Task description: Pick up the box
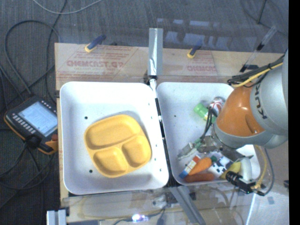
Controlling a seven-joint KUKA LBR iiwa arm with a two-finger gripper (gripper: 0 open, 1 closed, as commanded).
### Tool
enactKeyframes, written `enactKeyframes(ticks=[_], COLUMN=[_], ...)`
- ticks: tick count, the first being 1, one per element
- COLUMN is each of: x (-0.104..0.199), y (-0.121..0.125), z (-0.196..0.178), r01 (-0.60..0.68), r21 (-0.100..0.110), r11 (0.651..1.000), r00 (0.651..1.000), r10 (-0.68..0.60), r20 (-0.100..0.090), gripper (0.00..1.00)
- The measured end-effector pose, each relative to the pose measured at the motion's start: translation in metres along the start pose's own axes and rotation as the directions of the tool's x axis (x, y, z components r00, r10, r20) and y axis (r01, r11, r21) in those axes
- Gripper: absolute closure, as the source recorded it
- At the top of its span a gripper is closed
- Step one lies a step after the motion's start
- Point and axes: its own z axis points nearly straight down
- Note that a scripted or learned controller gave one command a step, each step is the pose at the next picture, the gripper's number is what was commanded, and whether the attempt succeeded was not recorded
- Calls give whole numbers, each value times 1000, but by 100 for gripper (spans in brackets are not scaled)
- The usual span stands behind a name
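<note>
Box (189,166): best candidate is a small pale piece with coloured markings, low in the right bin (187,90), lower centre-right of the frame. Too small to identify with certainty. It sits against the bin's left wall side of the clutter, touching an orange carrot-shaped piece (202,164).

Just below it, a long red item (202,177). To the right, a black-and-white spotted item (216,163) and a yellow piece (236,166), all packed close.

Gripper (196,148): metal tip hangs just above and slightly up-frame of the box, over the heap. Cannot tell whether it is apart or together; nothing is visibly held. Grey and orange arm (239,118) covers the right part of this bin.

Further up the bin, a green piece (201,109), well apart from the heap. Left bin (70,139) holds a yellow divided tray (118,145), not involved.

Risks, as judged:
- Wrong object. The carrot piece touches the box and lies higher, so a descent here could close on it.
- Partial grip. The box is small and near the wall, so one side of the gripper may land on the wall or a neighbour and the box may slip out.
- Pushing. Coming down off-centre may shove the heap and wedge the box under the red item.
- Poor visibility. The arm shades the heap, so any aim is doubtful.
</note>
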Motion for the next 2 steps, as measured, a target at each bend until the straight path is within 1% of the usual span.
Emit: enactKeyframes(ticks=[1, 2], x=[1, 69], y=[0, 9], z=[-7, -89], r01=[-1, 31], r21=[2, 8], r11=[1000, 999], r00=[1000, 1000], r10=[1, -31], r20=[-2, 0], gripper=[100, 100])
